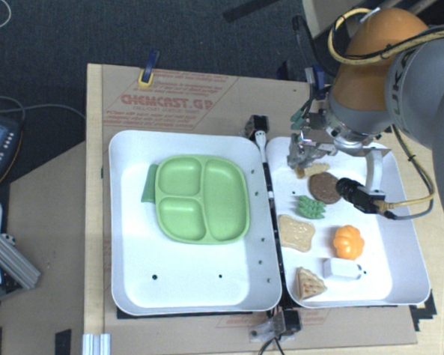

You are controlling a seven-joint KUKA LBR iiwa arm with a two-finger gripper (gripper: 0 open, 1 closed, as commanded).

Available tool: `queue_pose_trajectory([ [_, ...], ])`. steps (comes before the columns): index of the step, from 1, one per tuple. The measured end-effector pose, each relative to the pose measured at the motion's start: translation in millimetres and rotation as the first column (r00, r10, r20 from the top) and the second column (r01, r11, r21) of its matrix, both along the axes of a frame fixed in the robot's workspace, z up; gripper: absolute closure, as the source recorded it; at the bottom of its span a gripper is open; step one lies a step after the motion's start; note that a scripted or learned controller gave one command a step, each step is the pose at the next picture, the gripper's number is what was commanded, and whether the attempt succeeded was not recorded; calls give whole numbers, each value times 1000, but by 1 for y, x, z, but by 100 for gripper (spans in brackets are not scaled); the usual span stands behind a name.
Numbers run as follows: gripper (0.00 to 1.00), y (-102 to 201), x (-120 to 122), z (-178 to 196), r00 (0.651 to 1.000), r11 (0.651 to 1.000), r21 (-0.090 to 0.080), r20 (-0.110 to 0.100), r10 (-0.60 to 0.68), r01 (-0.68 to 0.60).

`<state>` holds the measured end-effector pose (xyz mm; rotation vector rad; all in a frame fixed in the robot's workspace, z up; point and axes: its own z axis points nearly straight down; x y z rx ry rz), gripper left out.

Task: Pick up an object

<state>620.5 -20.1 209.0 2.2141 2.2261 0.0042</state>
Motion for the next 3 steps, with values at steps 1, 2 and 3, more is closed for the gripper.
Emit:
queue_pose_trajectory([
  [1,100,45,7,6,1000,1000,0,0,0,0],
  [2,100,98,29,12,1000,1000,1,1,0,0],
  [3,100,95,29,13,1000,1000,-1,0,-4,4],
])
